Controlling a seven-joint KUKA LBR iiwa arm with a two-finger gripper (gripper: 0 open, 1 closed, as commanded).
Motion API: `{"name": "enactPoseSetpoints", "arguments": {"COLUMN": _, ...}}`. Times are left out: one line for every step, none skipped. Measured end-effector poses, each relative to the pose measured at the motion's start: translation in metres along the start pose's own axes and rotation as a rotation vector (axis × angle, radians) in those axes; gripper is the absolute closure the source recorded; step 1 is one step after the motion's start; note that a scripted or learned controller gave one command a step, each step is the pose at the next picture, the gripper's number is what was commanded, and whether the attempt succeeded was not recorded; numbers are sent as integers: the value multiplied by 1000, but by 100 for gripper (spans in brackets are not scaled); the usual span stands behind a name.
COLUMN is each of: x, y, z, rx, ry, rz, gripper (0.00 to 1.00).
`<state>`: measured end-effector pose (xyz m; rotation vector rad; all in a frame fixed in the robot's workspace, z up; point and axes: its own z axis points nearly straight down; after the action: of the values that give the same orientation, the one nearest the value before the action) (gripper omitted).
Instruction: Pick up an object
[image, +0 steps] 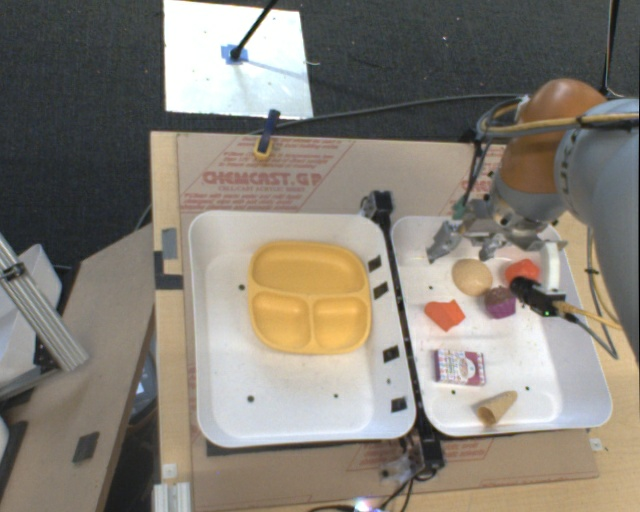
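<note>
Overhead view: the gripper hangs over the right bin's far end, whether spread or closed cannot be told. A beige egg lies just below it (nearest target). Also inside: orange wedge, purple piece, small box, cone. The left bin holds a yellow tray.

We read "CHEMCAST GP" in red on the brown protective sheet at twelve o'clock of the left bin; smaller print stays illegible.
</note>
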<state>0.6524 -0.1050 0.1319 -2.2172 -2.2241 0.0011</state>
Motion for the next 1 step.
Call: {"name": "enactPoseSetpoints", "arguments": {"x": 1, "y": 6, "z": 41, "rx": -23, "ry": -3, "rz": -3, "gripper": 0}}
